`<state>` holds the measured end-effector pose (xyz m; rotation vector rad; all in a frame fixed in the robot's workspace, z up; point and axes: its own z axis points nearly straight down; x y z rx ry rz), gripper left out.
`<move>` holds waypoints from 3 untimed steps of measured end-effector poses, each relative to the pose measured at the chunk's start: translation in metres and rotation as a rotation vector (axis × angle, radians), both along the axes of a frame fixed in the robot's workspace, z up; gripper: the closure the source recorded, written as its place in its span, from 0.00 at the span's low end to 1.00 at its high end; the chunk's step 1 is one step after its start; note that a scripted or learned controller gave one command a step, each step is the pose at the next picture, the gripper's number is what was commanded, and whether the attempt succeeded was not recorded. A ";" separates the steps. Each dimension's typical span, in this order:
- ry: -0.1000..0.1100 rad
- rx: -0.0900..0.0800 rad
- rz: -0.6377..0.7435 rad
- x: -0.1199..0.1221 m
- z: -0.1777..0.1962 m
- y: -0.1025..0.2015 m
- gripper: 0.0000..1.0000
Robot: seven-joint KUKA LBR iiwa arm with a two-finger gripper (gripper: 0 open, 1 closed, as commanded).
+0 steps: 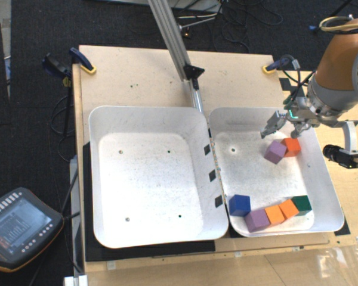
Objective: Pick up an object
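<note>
A: Six blocks lie in the right bin (pixel 322 186), by my count, all loose. Two sit together near its upper part: a purple block (pixel 275 152) and an orange block (pixel 292 146) touching it on the far side. The other four line the near edge: a blue block (pixel 239 205), then a second purple block (pixel 256 219), a second orange block (pixel 275 213) and a green block (pixel 301 205) in a slanted row, each against the next

B: And the gripper (pixel 280 124)?

A: It hangs just above and beyond the upper pair, close to the orange one. Its fingers look spread, one grey finger (pixel 272 125) angled out toward the bin's middle. Nothing is between them

B: So which step is this?

A: The approach, I'd say. The arm (pixel 340 70) is over the right bin but no block is gripped or lifted

B: What does the next move need?

A: A small shift toward the camera side and a descent, so the fingers straddle one block. The trouble is that the upper pair touch; a finger has to find a free face, or it may land on top or push both aside

B: The left bin (pixel 107 130)?

A: No part in this; it rests beside the other on the table (pixel 143 76)
</note>
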<state>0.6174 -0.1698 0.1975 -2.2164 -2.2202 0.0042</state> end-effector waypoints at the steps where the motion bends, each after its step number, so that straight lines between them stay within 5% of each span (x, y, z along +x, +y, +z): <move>1: -0.003 -0.001 0.001 0.001 0.002 0.000 0.00; 2: 0.001 0.000 -0.001 -0.008 -0.052 0.007 0.00; 3: -0.028 -0.009 -0.002 -0.002 -0.075 0.005 0.00</move>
